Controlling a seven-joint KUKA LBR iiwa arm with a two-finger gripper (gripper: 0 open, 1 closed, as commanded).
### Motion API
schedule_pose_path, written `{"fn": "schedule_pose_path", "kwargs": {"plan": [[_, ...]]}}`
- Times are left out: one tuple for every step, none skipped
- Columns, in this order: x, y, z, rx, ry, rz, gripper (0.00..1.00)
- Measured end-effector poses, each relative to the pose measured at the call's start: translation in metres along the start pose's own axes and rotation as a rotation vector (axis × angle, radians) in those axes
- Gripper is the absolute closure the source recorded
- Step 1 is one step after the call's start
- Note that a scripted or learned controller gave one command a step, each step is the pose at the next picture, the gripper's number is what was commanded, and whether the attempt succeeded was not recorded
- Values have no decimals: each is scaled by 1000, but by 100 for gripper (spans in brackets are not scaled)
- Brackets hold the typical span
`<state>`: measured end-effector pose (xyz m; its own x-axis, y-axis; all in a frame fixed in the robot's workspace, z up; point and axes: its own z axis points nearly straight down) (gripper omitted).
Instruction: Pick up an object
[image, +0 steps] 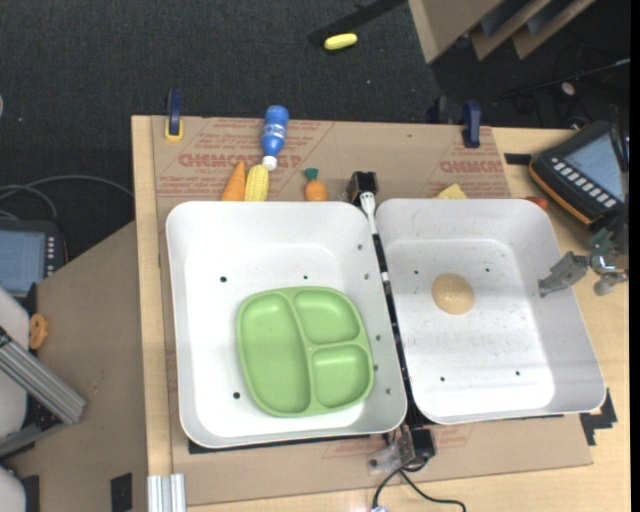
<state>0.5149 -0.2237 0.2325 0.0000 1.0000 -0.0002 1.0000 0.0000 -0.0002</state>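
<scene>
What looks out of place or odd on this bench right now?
Several toys lie outside the bins: a corn cob, a carrot and a blue-capped bottle on the board behind the left bin, and a yellow piece on the dark floor beyond.

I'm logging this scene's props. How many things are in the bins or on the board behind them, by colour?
Green: 1, divided plate
Tan: 1, round ball
Blue and white: 1, bottle
Yellow: 1, corn cob
Orange: 2, carrot and small carrot
Total: 6
</scene>
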Motion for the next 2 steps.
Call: {"fn": "schedule_pose_path", "kwargs": {"plan": [[76,18,104,9,7,-8,0],[119,66,151,-3,0,-6,0]]}}
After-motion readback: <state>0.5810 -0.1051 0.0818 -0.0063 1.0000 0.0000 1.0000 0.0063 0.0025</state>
